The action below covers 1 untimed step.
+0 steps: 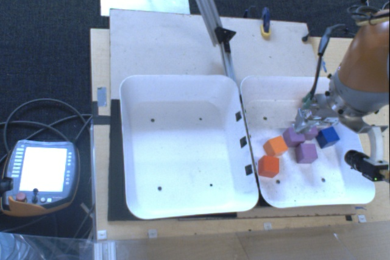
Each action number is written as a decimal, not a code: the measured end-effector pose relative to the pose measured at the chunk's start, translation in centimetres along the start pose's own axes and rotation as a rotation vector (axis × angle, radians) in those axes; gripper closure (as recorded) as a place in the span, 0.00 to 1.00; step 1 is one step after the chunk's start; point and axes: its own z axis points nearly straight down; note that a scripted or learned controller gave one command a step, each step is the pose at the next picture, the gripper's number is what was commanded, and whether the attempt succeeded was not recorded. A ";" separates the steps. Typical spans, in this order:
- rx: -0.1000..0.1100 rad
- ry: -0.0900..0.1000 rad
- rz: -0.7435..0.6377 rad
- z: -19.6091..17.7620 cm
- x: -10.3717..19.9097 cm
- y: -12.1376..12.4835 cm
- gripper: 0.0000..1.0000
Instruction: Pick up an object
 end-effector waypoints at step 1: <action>-0.001 0.000 0.001 0.5 3.4 3.3 1.00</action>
